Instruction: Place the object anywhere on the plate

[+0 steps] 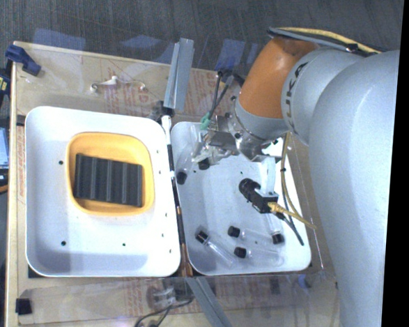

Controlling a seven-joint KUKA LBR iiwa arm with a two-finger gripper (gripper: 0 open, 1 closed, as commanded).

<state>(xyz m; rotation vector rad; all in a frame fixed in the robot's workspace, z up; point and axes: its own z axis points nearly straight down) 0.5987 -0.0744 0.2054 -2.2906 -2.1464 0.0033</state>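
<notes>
Vials, small, clear and black-capped, lie scattered at the near side of the shallow white right bin, well apart from the yellow rounded plate in the white left bin, and my end effector hangs over the right bin's far left corner, how open I cannot tell.

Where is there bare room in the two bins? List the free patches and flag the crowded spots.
Left bin: bare floor below the yellow plate and a strip left of it; a dark ribbed block fills most of the plate. Right bin: bare floor between the claw and the capped vials. Crowded: that bin's lower edge, where the vials lie.
</notes>
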